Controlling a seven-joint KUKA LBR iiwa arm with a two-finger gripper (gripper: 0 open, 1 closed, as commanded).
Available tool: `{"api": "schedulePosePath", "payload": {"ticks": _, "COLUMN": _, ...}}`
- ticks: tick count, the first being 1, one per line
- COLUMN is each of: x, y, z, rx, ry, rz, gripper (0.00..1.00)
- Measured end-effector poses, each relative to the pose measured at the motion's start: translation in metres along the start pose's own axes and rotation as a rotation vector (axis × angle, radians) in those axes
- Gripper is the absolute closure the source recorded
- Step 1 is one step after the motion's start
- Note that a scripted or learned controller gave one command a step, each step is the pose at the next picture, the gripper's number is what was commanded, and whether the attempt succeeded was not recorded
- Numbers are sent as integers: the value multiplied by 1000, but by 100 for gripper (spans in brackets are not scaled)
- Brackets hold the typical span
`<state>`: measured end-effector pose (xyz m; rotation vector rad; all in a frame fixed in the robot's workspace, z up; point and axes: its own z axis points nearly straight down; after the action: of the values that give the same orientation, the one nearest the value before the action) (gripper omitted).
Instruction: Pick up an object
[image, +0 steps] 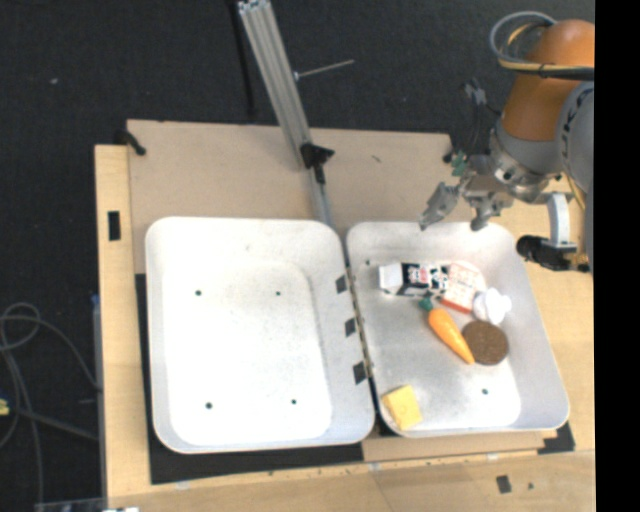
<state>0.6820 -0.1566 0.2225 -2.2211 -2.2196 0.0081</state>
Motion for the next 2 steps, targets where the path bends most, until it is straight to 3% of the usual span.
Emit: {"api": "schedulePosePath", "payload": {"ticks": 2, "x": -19, "y": -14, "z": 105, "rx": -1, "ry": -1, "rz": 2, "gripper": 0}}
